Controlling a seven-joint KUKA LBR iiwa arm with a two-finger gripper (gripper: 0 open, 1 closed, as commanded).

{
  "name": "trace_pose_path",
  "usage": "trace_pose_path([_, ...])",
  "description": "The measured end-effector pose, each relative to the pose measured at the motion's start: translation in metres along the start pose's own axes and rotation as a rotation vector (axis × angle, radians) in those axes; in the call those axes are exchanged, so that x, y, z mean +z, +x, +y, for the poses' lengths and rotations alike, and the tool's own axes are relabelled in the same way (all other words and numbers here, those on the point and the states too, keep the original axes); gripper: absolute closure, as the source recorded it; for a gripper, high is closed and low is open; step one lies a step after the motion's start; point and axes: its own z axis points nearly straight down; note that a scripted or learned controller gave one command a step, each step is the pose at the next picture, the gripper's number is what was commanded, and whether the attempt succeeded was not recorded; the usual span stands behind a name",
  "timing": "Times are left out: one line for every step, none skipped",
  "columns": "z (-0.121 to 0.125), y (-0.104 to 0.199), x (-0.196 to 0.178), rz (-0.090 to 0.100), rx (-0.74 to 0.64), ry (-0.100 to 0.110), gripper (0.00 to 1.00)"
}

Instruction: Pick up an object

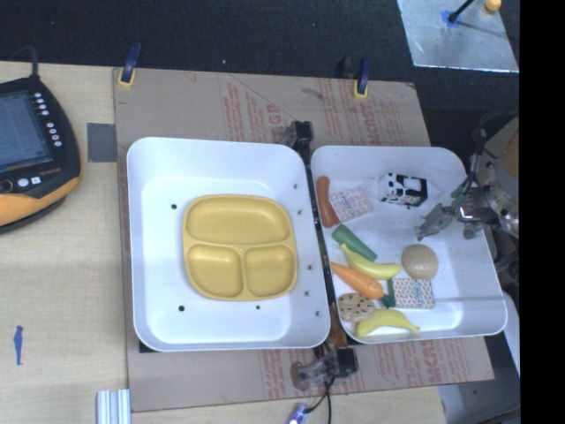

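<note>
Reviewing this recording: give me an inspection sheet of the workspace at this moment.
Surface: wooden bench with a cardboard sheet under two white bins.
Job's things: right bin holds toy food, among them a carrot, two bananas, a sausage, a cow figure and a brown ball.
Clutter: left bin holds a yellow divided tray.
Grippers: gripper over the right bin's right side.
Cables: one below the bins.
Surroundings: teach pendant at left; clamps on the cardboard.
</note>
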Motion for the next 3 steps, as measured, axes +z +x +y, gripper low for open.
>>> trace_pose_path([0.007, 0.073, 0.062, 0.001, -0.002, 0.001, 0.00])
trace_pose_path([-0.038, 0.098, 0.078, 0.001, -0.001, 0.000, 0.00])
trace_pose_path([-0.003, 0.099, 0.077, 0.000, -0.003, 0.000, 0.00])
